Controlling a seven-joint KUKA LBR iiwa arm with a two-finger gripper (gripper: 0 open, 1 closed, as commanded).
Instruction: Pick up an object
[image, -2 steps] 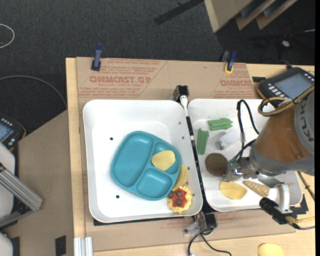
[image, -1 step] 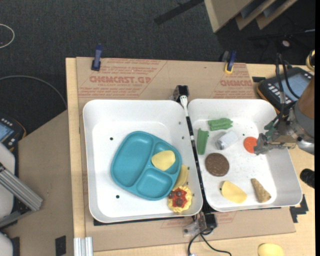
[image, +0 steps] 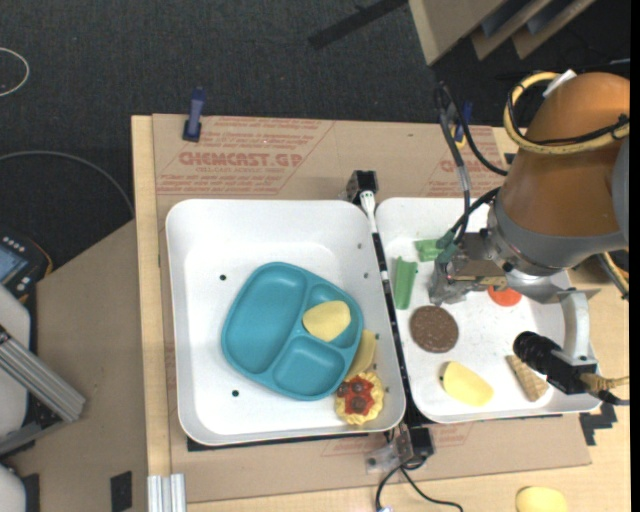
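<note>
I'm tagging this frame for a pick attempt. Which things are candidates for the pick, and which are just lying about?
Candidates, right bin: brown disc, green block, yellow piece, cone, near the gripper.

Lying about: teal plate, blue clip, black cable.

Bench (image: 250, 150) with two white bins on brown board

The bench top is a brown sheet printed with red lettering along its far edge. The left bin (image: 200, 240) and the right bin (image: 420, 215) rest directly on it, side by side, their inner rims touching down the middle. A blue clamp (image: 193, 115) grips the board's far left edge, and a black clip (image: 361, 185) sits where the bins meet at the far side.
</note>
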